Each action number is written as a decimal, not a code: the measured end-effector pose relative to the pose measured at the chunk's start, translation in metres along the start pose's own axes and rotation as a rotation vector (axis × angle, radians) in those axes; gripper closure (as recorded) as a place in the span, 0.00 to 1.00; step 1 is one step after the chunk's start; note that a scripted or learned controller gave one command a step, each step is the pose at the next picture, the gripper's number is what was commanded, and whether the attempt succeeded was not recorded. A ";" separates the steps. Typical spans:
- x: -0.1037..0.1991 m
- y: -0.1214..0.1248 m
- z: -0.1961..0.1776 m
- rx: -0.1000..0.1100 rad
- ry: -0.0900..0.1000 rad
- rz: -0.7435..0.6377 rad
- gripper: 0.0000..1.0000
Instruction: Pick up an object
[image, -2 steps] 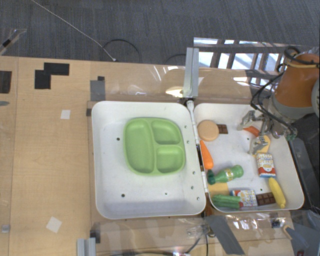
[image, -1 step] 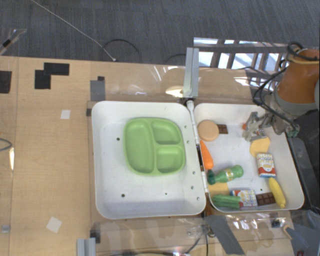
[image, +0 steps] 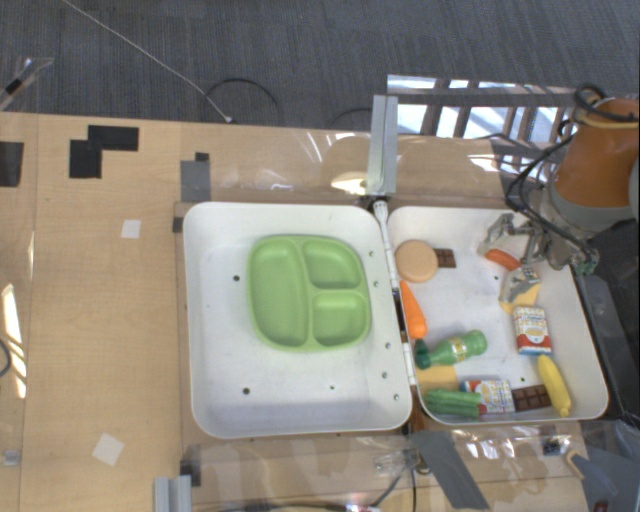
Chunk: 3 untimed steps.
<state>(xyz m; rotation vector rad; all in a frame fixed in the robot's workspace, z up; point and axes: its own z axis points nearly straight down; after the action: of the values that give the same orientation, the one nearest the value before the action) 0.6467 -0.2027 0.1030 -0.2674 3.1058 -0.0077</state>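
My gripper (image: 510, 262) hangs low over the upper right part of the right bin (image: 470, 300), under the orange-banded wrist (image: 598, 150). Its fingers stand open, one at the top left and one at the lower right. A small orange-red piece (image: 500, 258) lies in the gap between them; I cannot tell whether they touch it. Just below the lower finger sit a yellow piece (image: 526, 294) and a small printed carton (image: 531, 330). A round tan bun (image: 417, 261) with a brown square (image: 446, 259) beside it lies to the left of the gripper.
Also in the right bin are an orange carrot (image: 412, 310), a green bottle (image: 452, 349), a yellow block (image: 436, 376), a green cucumber (image: 452, 402), a wrapped bar (image: 497, 395) and a yellow banana (image: 554, 385). The left bin (image: 220, 390) holds a green divided plate (image: 307, 291).
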 end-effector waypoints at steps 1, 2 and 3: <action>-0.016 0.011 0.014 -0.004 0.011 0.080 0.00; 0.032 0.001 0.014 -0.003 0.014 0.068 0.00; 0.068 0.009 0.012 -0.003 0.013 0.072 0.00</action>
<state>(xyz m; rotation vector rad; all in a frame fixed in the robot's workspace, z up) 0.5781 -0.2057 0.0890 -0.1560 3.1265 -0.0038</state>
